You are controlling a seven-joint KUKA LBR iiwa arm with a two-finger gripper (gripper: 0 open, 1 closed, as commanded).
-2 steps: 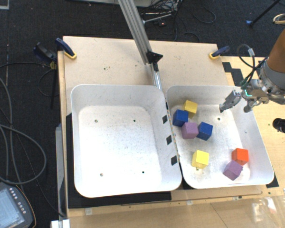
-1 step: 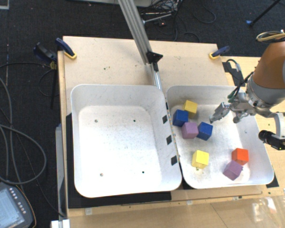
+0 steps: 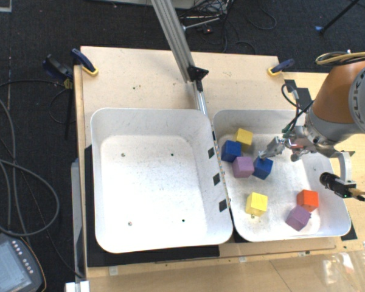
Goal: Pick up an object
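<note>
Reaching in from the right, the pincer is seen low in the right bin, its tips just above and touching the edge of a blue cube. That cube lies directly below-left of the tips, pressed beside a purple cube. Whether the pincer stands wide or narrow cannot be told. The blue cube looks small, matte and square-edged.

Bench: a pale board with the two bins on it.
Clamps: a blue and yellow one at the far left corner, another at the far right corner.
Pole: grey metal, slanting down toward the bins.
Floor: dark carpet with black cables.
Screen: bottom left corner.
</note>
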